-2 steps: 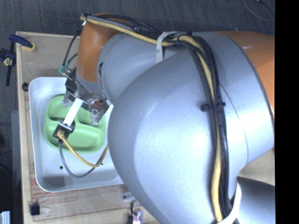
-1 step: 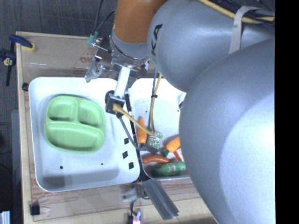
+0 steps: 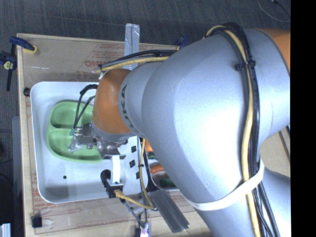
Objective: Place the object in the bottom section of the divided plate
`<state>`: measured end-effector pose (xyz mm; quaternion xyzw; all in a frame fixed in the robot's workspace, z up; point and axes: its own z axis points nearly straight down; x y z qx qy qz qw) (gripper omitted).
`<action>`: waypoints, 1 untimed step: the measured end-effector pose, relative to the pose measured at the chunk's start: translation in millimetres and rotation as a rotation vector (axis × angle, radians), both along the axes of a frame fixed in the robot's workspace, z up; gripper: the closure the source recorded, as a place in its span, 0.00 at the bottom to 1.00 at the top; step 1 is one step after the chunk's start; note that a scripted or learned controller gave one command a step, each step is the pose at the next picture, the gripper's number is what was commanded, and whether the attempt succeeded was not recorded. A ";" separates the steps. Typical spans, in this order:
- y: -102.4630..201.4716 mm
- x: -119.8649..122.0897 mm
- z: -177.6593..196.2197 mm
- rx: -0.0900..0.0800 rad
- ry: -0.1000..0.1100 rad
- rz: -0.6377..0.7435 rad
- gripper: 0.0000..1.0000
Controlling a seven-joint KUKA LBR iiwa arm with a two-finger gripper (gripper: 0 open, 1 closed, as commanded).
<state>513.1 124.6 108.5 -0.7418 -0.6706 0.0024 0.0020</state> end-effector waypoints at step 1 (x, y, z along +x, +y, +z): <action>0.4 0.4 9.6 0.000 0.000 0.003 1.00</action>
